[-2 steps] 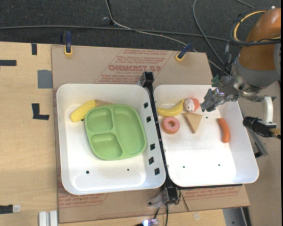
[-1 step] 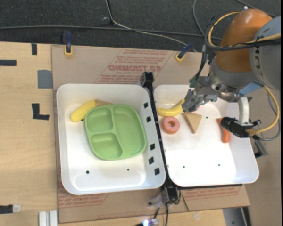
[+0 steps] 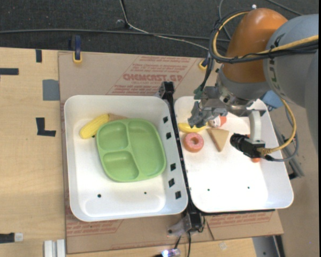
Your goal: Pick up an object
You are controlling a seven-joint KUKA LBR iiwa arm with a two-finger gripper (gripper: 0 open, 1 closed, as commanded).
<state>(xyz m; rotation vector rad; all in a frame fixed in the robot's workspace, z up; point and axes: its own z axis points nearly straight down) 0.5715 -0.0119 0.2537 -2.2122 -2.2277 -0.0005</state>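
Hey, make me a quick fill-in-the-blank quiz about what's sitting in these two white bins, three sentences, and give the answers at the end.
1. The green divided plate lies in the ______ bin in the camera view.
2. The corn cob beside that plate is ______ in colour.
3. In the other bin, the pink donut lies just left of a tan ______, below the gripper.

Missing words: left; yellow; wedge
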